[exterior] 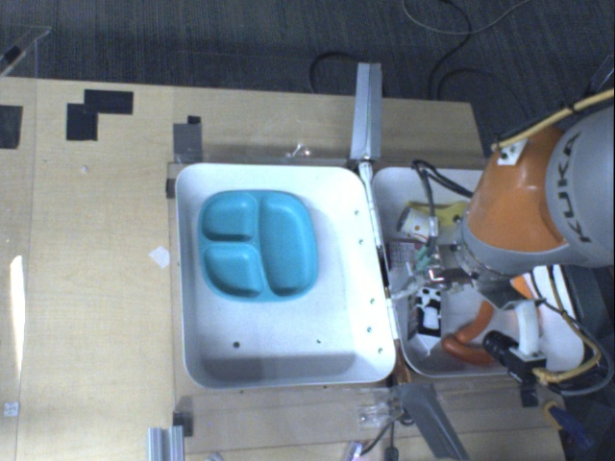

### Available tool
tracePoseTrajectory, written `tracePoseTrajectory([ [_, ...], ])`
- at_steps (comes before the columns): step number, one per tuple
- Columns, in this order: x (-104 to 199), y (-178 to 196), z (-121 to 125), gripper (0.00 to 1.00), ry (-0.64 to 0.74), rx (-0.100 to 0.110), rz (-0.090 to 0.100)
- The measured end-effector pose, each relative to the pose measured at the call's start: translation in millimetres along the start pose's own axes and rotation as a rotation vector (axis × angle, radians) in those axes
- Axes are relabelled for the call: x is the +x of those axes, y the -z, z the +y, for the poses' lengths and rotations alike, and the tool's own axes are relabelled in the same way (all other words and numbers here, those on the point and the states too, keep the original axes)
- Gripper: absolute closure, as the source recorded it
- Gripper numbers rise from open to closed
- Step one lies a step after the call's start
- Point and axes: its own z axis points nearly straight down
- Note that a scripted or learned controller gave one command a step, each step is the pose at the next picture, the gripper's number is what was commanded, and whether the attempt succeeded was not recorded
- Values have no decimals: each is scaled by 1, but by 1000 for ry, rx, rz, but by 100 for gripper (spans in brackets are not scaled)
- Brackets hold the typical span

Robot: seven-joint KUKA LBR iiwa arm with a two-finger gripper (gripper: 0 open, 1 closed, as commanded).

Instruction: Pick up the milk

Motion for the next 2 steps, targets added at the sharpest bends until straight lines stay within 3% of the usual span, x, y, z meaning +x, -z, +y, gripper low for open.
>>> tracePoseTrajectory([
  [1,-31,0,-3,0,-40,-1,0],
  [2,-60,-89,-5,0,7,-2,0],
])
